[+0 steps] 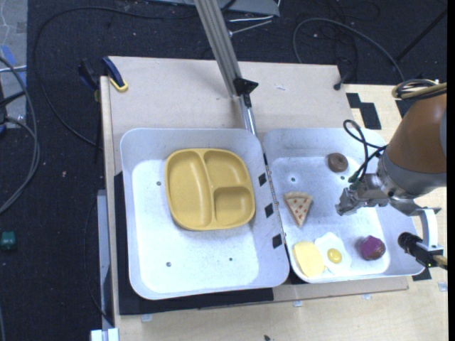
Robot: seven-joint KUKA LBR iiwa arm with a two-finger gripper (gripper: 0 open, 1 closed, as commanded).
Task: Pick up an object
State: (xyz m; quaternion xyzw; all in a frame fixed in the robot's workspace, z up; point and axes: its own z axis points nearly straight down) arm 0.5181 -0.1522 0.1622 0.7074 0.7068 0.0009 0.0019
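So the left bin [142, 261] has just a yellow divided tray [210, 189] sitting in its upper middle. The right bin [298, 144] has the small stuff: a brown round piece [337, 163] near the top, a pizza slice [298, 208] in the middle, and along the bottom a yellow block [308, 258] touching a fried egg [332, 251], with a purple onion-looking thing [371, 247] off to the right. The gripper [347, 203] hangs over the right bin between the brown piece and the onion; can't tell how it's set, and nothing shows in it.
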